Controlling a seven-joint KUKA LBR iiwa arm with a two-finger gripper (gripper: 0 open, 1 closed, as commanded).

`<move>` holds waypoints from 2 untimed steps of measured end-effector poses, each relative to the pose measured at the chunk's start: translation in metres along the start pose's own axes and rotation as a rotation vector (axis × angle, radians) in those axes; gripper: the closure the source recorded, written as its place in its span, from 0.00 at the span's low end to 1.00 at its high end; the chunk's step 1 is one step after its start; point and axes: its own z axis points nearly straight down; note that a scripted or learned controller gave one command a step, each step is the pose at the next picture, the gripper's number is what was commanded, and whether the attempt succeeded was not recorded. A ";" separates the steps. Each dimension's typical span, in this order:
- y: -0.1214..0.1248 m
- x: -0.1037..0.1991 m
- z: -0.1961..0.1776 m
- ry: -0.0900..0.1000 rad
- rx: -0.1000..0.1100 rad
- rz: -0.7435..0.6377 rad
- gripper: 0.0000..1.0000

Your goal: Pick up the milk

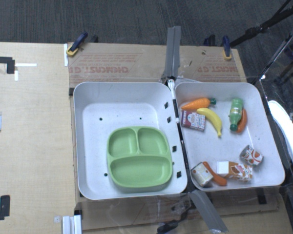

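Milk carton point(201, 174) lies at 7 o'clock in the right bin point(269, 130), touching an orange toy point(216, 176). From left: a 3-section green plate point(138, 156) in the left bin point(88, 130), then a maroon carton point(193, 120), banana point(212, 119) and green bottle point(235, 112) toward 12 o'clock.

Light wooden bench point(29, 145) carries cardboard sheet point(136, 62) at rear; two white bins, left bin point(88, 130), right bin point(263, 130), touching side by side.

A green divided plate point(138, 157) sits in the left bin point(83, 130); a banana point(212, 120) lies in the right bin point(263, 130).
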 end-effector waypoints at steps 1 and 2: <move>0.001 0.000 -0.008 -0.002 0.001 -0.004 1.00; -0.014 0.046 -0.031 0.001 -0.004 -0.006 1.00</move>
